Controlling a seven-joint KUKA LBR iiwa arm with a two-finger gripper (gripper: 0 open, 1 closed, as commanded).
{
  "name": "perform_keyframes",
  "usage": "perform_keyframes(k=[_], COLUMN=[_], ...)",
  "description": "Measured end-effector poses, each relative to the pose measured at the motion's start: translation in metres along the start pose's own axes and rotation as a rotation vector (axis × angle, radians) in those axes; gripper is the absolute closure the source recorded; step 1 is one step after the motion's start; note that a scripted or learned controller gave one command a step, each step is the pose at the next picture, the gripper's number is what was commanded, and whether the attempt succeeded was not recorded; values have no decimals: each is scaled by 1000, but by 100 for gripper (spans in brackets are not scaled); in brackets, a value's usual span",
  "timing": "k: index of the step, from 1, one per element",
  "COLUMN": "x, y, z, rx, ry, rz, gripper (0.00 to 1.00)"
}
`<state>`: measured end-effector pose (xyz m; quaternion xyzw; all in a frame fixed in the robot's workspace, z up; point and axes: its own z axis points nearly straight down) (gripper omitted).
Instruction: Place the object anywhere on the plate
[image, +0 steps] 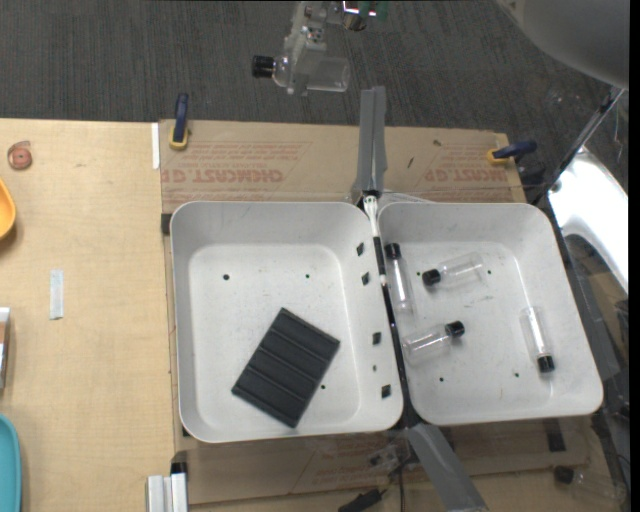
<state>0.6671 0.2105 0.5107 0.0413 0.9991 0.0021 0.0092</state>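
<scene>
- The gripper (306, 52) is hanging at the far edge of the view, its jaws clamping a clear vial (322, 75) whose black cap is pointing left.
- The black ridged plate (287, 366) is lying well nearer than the jaws, in the left bin (190, 300).
- Four more vials (452, 271) are lying in the right bin (575, 330), nearer than the jaws and to their right.

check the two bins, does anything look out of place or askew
The gripper sits high over the far edge of the bench holding a clear vial, well away from both bins. In the left bin the dark plate lies turned at an angle. In the right bin four vials lie scattered on their sides.
</scene>
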Motion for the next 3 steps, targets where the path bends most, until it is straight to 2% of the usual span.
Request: perform_keyframes(k=[3], x=[-4], y=[1], z=[-25], rx=[-2], ry=[-7], rz=[0], gripper=[100])
